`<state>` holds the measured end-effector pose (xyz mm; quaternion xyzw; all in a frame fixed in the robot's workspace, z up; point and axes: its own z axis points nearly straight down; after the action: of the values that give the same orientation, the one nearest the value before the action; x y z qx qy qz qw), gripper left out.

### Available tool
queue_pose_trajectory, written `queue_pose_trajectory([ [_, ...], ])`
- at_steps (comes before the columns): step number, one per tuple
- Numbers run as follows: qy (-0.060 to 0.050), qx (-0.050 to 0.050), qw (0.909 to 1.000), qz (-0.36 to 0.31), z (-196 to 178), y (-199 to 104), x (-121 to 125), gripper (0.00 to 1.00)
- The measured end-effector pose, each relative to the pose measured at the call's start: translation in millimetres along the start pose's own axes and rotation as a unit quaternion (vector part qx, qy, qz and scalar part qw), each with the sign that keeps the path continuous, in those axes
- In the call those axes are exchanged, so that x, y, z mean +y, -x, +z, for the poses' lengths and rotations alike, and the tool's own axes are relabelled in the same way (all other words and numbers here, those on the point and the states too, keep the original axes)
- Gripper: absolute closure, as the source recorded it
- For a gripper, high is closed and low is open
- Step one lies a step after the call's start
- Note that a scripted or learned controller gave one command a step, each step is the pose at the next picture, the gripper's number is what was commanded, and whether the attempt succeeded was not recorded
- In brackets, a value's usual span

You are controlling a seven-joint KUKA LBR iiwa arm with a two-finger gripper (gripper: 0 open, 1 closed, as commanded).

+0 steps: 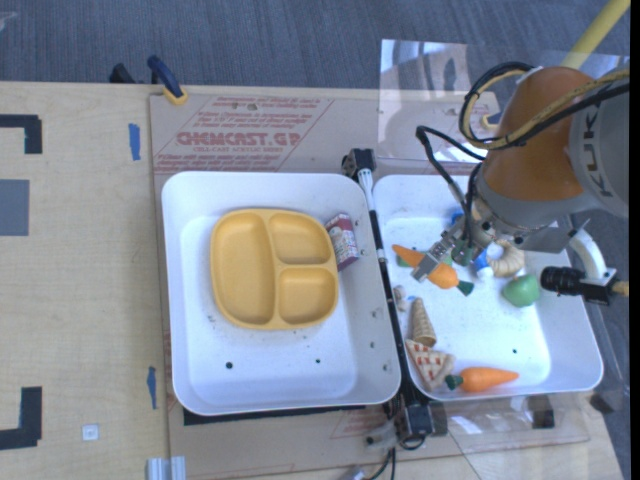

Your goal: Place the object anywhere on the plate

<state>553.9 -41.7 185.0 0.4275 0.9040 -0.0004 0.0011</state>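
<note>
The gripper [438, 264] hangs low in the right bin [570, 363] over a small orange toy [444, 278], and to do well it should close squarely on one piece, lift clear of the divider and carry it left to the yellow plate [272, 267] in the left bin [190, 298]. The arm's bulk blurs the fingers, so I cannot tell whether they are open or gripping, and the blue bits [481, 262] beside them are too small to name

Two white bins [190, 368]; one yellow plate [272, 268]; one can [343, 240]; two carrots [485, 377].
</note>
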Motion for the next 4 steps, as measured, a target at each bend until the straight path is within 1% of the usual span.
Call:
queue_pose_trajectory([
  [1,0.000,0.000,1.0000,0.000,-0.1,0.0,0.1,0.00],
  [2,0.003,-0.002,0.9858,-0.168,-0.8,14.8,28.4,0.00],
  [3,0.006,-0.006,0.9856,-0.169,-12.5,15.6,30.9,1.00],
  [4,0.004,-0.003,0.9850,-0.172,-68.0,-50.9,61.5,1.00],
])
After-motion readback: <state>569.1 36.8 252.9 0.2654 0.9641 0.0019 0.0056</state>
